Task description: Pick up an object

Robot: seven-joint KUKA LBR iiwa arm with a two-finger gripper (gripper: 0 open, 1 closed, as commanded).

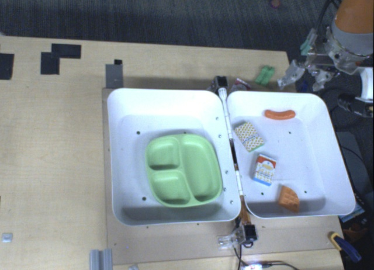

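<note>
Judging from how the things lie, the task is at its very start: nothing is picked up yet. All four small objects rest on the floor of the right bin [327,146]. The sausage-shaped orange piece [280,114] lies near the far edge of this bin. The patterned packet [249,136] lies close to the bin's left wall. The small carton with a red top [265,169] is about in the middle. The brown crusty piece [288,198] sits near the front edge. None of them touches another. The left bin [123,146] holds a green divided tray [183,169], which lies flat in its middle.

The arm [353,11] stands at the far right corner of the tabletop [52,163], with its orange band high above the wrist. The gripper [310,70] hangs outside the right bin, just beyond its far right corner, well apart from every object. It looks tilted toward the bin, but its fingers are too small and blurred here, so I cannot tell whether they are spread or closed. No object is visible between them.

What is left, in my judgement, is the whole work: to move over the bin, descend on one object, close on it and lift it.
</note>
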